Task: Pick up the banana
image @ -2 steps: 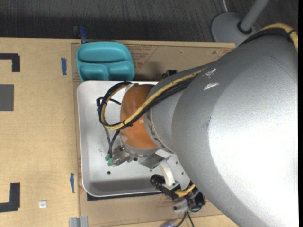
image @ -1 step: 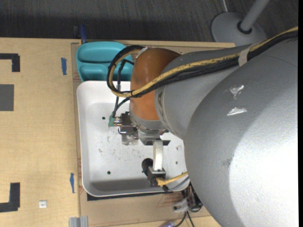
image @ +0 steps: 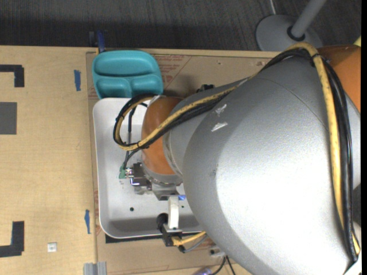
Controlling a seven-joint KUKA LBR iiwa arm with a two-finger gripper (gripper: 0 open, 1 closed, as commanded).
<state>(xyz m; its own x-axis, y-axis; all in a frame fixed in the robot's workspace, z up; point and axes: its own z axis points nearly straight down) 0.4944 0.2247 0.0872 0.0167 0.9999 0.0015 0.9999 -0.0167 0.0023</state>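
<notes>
While the grey arm (image: 264,165) reaches low over the white bin (image: 109,211), its bulk hides the gripper, so its grasp cannot be told. Any banana beneath is likewise hidden.

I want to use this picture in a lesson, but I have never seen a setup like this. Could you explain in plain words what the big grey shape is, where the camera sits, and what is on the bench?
The big grey shape is a robot arm, reaching in from the right. The orange band sits just above its wrist, and yellow and black cables loop along it. The single camera is fixed above the bench and looks down at a slant, so the arm hides much of the scene.

Under the arm is a shallow white bin on a brown bench. The wrist end is lowered into this bin. The gripper's fingers are hidden, so whether it holds anything cannot be told. The arm is meant to pick up a banana, which I cannot make out here.

At the bin's far edge sits a teal plastic object.
</notes>
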